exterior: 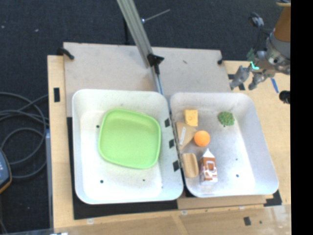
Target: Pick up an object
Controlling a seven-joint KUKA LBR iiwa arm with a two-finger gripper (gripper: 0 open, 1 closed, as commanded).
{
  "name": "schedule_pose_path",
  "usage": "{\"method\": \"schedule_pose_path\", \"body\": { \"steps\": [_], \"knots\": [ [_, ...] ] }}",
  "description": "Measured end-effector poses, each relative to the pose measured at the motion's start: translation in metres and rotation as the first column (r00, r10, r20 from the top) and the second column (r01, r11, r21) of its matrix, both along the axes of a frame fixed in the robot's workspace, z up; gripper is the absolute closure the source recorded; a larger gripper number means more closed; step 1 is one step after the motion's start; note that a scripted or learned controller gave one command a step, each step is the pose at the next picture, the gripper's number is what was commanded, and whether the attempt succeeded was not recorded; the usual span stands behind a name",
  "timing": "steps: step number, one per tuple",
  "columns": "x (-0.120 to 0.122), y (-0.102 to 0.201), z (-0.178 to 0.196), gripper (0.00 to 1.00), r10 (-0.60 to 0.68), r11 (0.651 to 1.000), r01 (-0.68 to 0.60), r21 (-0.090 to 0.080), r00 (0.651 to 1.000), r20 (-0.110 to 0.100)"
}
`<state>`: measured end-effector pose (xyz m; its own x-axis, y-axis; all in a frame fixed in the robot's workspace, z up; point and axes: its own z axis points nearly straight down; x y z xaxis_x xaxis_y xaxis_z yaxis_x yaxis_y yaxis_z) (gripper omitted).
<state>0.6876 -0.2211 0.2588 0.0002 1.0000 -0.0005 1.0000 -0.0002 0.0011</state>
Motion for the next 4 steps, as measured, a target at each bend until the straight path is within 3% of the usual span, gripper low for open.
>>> {"method": "schedule_pose_path", "body": {
  "steps": [1,4],
  "knots": [
    [0.0,0.0,0.0,0.0,0.0,1.0,0.0,0.0,1.0,0.0],
    [-0.007,0.003,-0.152,0.0,0.001,1.0,-0.001,-0.001,1.0,0.0]
  ]
}}
